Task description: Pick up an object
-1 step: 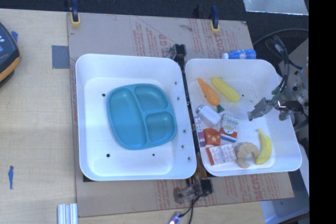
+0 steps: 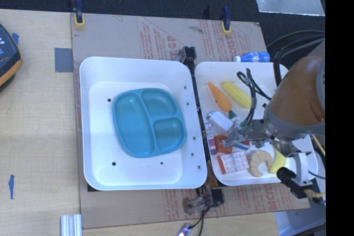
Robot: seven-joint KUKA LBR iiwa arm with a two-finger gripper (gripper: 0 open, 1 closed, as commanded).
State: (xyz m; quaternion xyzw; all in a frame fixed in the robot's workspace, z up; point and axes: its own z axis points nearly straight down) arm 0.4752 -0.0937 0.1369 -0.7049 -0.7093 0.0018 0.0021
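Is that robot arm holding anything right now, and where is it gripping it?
Cannot be told: the gripper is low over the right bin, but its tips are unclear among the items.

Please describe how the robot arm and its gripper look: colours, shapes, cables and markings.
The arm enters from the right as a bulky rounded body with a broad orange band above a grey wrist. Black cables loop along its left side. The gripper is a small grey metal assembly below the wrist. No markings are legible.

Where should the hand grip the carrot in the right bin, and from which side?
Take the carrot across its thick middle, coming straight down. It lies flat and slanted, so close across its width. The corn lies close on its right, so fingers may need care.
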